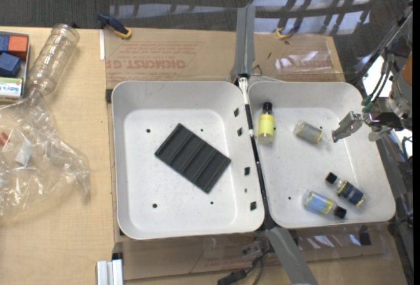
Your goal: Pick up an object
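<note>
Gripper (346,127) over right bin (289,208), four small bottles

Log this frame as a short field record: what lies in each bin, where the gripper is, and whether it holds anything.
left bin: one dark ribbed panel, lying flat, turned at an angle
right bin: yellow bottle, small clear vial, dark blue bottle, light blue bottle
gripper: above the right bin's upper right part, near the clear vial but apart from it
held: nothing seen between the fingers
task state: no object picked up yet
</note>
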